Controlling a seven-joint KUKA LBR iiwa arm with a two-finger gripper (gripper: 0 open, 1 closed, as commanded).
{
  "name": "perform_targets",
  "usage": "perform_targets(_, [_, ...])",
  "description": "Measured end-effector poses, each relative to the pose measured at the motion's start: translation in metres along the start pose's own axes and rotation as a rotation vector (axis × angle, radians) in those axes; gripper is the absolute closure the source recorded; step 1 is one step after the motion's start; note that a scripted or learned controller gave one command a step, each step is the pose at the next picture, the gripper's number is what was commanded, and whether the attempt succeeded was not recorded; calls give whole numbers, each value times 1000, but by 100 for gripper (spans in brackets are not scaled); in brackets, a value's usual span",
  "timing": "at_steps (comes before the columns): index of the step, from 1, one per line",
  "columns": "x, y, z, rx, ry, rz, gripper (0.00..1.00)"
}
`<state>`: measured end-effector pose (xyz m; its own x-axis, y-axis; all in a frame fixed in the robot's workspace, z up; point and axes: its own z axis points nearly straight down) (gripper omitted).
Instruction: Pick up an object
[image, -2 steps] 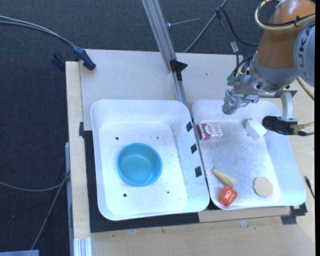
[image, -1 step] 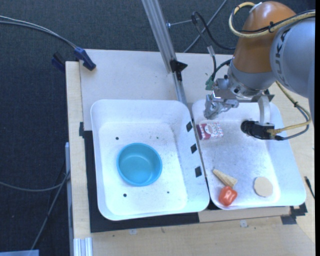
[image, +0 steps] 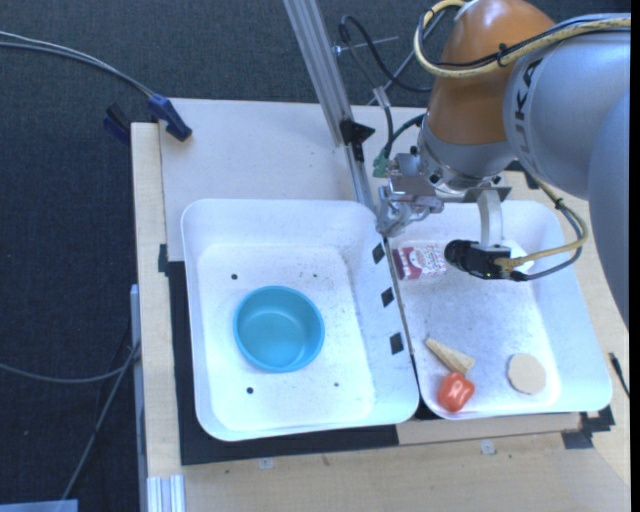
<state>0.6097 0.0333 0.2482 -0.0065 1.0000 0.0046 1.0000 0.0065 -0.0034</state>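
My gripper (image: 397, 213) hangs over the far left corner of the right bin (image: 570, 300), close to the wall between the two bins. Just in front of it, a small red and white packet (image: 418, 262) lies on the bin floor, apart from the gripper. Nearer the front of the same bin lie a yellow wedge (image: 449, 354), a red pepper-like piece (image: 455, 392) and a tan round disc (image: 526, 373). A blue bowl (image: 279, 328) stands upright in the left bin (image: 215, 250).
A black fitting with yellow cables (image: 482, 258) hangs from the arm beside the packet. A slanted metal pole (image: 325, 80) rises behind the bins. A blue clamp (image: 167, 115) sits at the bench's far left corner.
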Motion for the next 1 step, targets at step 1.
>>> perform_targets(1, [50, -4, 16, 13, -1, 1, 100])
